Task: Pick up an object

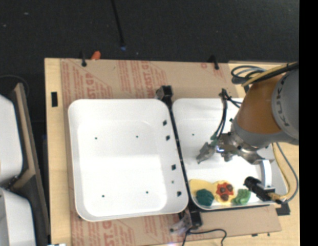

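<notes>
The hand (214, 150) hangs over the middle of the right bin (199, 117); I cannot tell whether it is open or closed. Apart from it, on its camera-facing side by the bin's near wall, lie a yellow piece (202, 183), a teal object (204, 197), a red object (224, 189) and a green object (242, 197).

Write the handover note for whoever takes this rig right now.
Gripper: over the middle of the right bin, apart from every object; whether it is open or shut is not readable from this view.
Objects: yellow piece, teal object, red object and green object, clustered along the right bin's near edge.
Done: no pick yet; all four lie in the bin.
Left: probably shift toward the near edge, close on one object, lift.
</notes>
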Controlling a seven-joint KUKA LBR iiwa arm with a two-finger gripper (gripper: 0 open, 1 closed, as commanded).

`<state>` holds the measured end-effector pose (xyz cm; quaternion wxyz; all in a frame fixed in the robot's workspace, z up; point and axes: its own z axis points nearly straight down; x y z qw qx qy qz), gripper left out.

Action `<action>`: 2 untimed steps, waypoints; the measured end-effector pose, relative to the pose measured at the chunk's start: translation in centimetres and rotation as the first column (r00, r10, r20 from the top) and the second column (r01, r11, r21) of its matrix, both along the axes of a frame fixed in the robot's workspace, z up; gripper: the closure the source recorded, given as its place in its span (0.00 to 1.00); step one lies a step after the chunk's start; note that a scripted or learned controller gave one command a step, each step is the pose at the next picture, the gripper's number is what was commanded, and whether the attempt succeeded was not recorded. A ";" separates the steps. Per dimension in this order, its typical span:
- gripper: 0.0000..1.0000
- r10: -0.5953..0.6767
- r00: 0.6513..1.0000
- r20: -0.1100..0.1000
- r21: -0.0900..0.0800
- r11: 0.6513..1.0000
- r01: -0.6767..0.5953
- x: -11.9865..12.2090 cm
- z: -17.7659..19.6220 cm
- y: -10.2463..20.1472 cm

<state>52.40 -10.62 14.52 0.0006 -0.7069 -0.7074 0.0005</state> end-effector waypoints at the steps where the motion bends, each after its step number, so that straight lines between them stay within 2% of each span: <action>1: 0.00 -0.001 1.000 -0.001 0.000 1.000 0.001 1.7 -4.0 0.8; 2: 0.00 -0.003 1.000 0.000 0.000 1.000 0.003 -3.2 -4.5 0.6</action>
